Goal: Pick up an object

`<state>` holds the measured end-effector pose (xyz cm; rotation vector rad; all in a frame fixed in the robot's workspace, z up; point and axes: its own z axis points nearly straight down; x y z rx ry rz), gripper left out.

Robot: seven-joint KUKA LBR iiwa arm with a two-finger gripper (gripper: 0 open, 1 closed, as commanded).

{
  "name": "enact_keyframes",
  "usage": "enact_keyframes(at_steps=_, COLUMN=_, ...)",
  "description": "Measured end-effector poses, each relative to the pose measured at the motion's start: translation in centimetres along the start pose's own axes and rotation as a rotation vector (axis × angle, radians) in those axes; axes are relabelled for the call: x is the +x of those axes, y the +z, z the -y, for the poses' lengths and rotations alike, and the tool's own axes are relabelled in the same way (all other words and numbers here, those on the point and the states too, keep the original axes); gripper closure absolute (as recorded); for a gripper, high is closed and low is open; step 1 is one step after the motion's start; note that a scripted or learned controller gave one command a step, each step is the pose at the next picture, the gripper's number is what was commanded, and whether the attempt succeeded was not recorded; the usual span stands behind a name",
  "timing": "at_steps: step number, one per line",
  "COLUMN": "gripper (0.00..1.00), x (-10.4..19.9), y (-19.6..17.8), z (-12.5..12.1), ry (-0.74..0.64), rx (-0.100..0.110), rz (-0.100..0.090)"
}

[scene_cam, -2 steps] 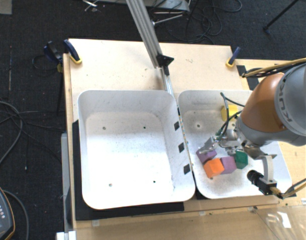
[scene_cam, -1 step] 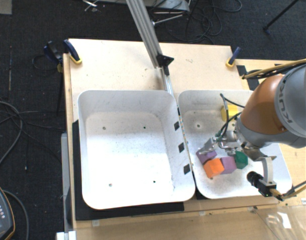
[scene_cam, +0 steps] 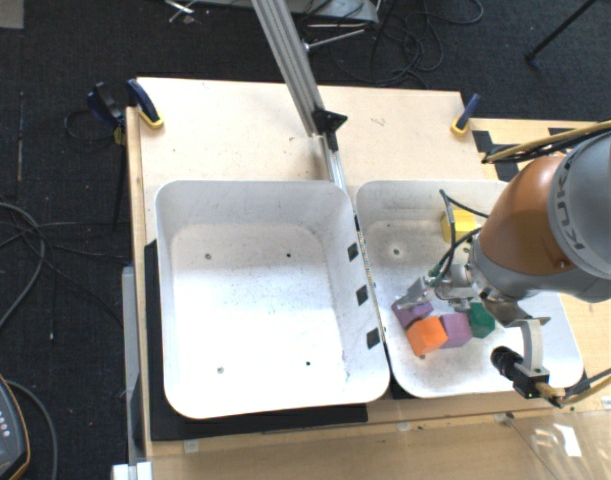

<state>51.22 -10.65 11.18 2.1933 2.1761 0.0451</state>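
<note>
In the right bin [scene_cam: 405,223] a small cluster of blocks lies near the front. It holds an orange block [scene_cam: 426,337], a purple block [scene_cam: 456,329], a mauve piece [scene_cam: 417,313] and a green block [scene_cam: 482,320]. A yellow block [scene_cam: 461,224] sits farther back, partly behind the arm. My gripper [scene_cam: 437,291] hangs low over the cluster, just above the mauve piece and the purple block. The wrist hides much of it.
The left bin [scene_cam: 185,268] lies to the left, across a shared rim with black clips [scene_cam: 361,293]. A metal pole [scene_cam: 290,53] slants over the back of the bench. The arm's orange band [scene_cam: 525,228] covers the right bin's right side.
</note>
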Motion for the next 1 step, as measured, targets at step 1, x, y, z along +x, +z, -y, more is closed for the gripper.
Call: enact_keyframes(at_steps=1, gripper=0.0, x=-0.05, y=0.05, z=-0.31, ry=-0.003, rx=0.008, rz=-0.002)
